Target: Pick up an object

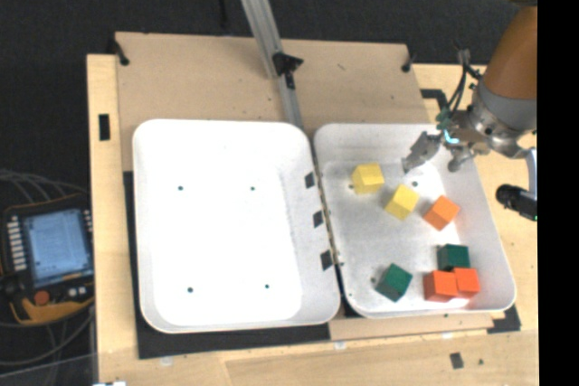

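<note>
The right bin (362, 145) holds several small blocks: two yellow ones (367, 178) (402, 201), an orange one (441, 212), a dark green one (393, 281), another green one (453, 256) and a red-orange pair (450, 283) at the near right. My gripper (438, 153) hangs over the bin's far right part, above and to the right of the yellow blocks. Its two grey fingers (417, 151) stand apart with nothing between them.
The left bin (217, 221) lies beside the right one. A metal pole (258, 9) slants up from between the bins' far edges. A teach pendant (50, 253) sits off the bench at the left. The arm (508, 72) comes in from the right.
</note>
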Robot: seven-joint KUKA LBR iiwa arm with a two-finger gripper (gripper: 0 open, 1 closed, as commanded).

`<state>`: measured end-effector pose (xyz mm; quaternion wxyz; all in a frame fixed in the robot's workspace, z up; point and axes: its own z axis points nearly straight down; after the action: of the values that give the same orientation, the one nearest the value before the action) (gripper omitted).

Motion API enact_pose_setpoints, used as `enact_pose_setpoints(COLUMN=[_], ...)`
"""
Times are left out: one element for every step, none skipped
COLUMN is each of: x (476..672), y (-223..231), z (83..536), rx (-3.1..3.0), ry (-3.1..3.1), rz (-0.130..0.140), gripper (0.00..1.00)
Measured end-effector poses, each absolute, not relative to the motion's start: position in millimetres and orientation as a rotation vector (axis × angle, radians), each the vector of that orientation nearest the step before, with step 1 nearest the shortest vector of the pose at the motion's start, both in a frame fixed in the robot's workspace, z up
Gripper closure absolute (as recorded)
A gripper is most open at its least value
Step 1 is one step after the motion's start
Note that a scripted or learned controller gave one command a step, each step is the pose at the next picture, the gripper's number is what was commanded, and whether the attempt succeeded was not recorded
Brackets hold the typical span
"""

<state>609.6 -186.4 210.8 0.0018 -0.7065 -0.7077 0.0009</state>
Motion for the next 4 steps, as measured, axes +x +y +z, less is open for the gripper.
enact_pose_setpoints(x=[610.5, 618.3, 608.3, 609.7], y=[-187, -193, -191, -192], z=[214, 165, 117, 99], rx=[-2.218, -2.22, -2.221, -2.227], ry=[-2.227, -2.22, -2.22, -2.22], rz=[0.001, 0.006, 0.005, -0.001], gripper=[0.0, 0.0, 0.0, 0.0])
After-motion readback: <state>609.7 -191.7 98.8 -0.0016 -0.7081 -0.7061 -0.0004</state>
